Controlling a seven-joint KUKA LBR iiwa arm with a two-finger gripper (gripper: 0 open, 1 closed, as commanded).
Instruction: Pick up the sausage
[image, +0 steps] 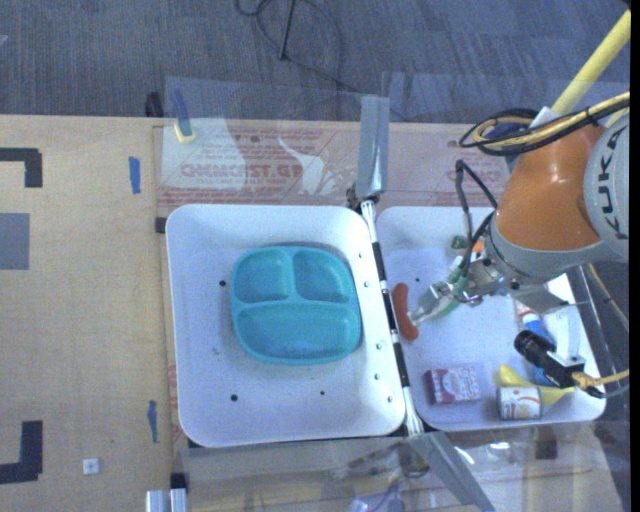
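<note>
The sausage (403, 311), small and reddish-orange, lies lengthwise in the right bin (430, 232), close against the bin's left wall. My gripper (432, 302) hangs just to the right of it, its metal fingers pointing left toward the sausage and standing open. Nothing is between the fingers. The grey arm with its orange band reaches in from the right above the bin.
A teal divided plate (296, 303) sits in the middle of the left bin (195, 390). Along the right bin's front lie a red-and-white box (453, 384), a pale can (520, 402) and a yellow item (510, 376). A blue-and-white item (530, 325) lies at the right.
</note>
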